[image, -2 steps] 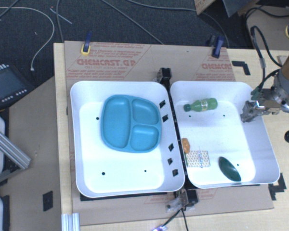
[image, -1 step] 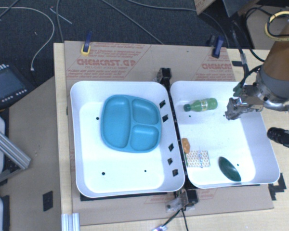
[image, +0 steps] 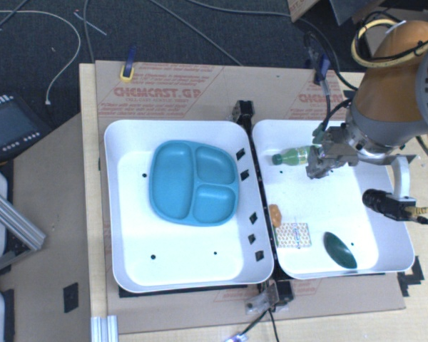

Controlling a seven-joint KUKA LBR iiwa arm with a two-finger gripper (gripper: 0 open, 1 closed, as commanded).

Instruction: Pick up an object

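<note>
Blue divided plate (image: 194,183), one; right bin (image: 385,251) has four items.

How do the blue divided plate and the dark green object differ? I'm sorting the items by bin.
The blue divided plate lies in the left bin; the dark green object lies in the right bin. The plate is far larger and light blue with three compartments; the green object is small, dark and oval. Both lie flat, away from the gripper.

Grey arm (image: 385,123), orange band (image: 392,77), black cables.

arm (image: 396,70) cut off at right edge, green bottle (image: 294,157) partly hidden behind gripper (image: 318,168)
</note>
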